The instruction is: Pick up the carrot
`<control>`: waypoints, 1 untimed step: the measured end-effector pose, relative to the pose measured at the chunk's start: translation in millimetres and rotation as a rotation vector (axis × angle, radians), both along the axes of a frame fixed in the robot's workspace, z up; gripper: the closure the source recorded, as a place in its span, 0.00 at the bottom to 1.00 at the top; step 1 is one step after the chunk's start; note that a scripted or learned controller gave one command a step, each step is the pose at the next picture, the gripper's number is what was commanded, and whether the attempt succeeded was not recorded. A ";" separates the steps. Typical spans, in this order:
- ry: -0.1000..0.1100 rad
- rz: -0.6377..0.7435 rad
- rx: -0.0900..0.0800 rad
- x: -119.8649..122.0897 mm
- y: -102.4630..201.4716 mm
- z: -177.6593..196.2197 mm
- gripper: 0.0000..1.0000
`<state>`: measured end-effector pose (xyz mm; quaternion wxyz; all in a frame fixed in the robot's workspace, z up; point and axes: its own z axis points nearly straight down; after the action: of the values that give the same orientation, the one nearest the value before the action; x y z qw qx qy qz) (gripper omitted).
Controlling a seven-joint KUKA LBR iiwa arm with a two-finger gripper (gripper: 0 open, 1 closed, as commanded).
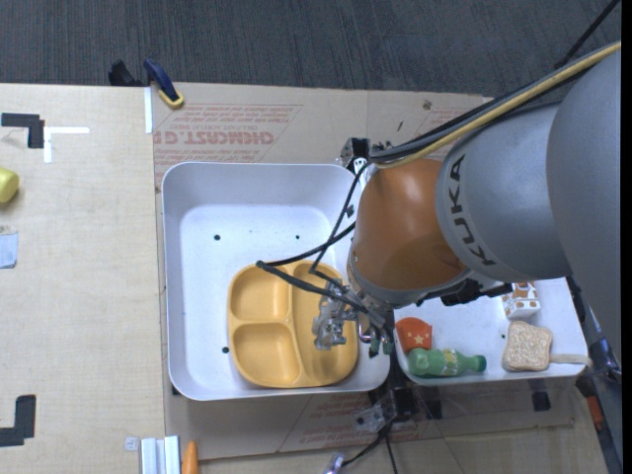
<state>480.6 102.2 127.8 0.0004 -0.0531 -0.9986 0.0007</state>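
The arm [513, 186] reads "KUKA" above the yellow tray [262, 334].

A robotics lab: a KUKA arm [494, 205] works over white bins [188, 265] on a cardboard-covered bench [79, 314] with taped marks.

"KUKA" in dark letters on the grey arm [513, 196]; cardboard [232, 134] print mirrored, unreadable
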 end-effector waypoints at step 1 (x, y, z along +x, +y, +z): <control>0.002 0.525 0.002 -3.2 0.3 -26.9 1.00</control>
<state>477.3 102.5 100.9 0.0010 0.2077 -0.9782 -0.0003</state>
